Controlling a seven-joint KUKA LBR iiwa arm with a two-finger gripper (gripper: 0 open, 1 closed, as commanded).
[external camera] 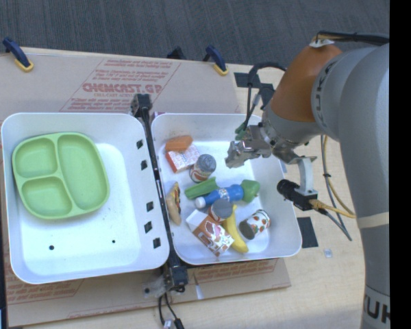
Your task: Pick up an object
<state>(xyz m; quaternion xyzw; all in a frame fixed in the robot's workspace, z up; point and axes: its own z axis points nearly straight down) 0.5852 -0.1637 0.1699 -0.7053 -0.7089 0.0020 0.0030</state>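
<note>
gripper hangs over the upper right part of the right bin, above bare white floor beside a small can; whether it is clenched or released i cannot tell. grey arm bends in from the right, orange band above the wrist. toys lie in the right bin: a blue bottle, a banana. left bin carries a green divided plate.

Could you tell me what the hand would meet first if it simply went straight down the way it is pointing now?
Probably bare floor of the right bin. The hand hangs over the open patch right of the small can and above the green toy. Depth is hard to judge from this slant, so it could graze either one.
</note>
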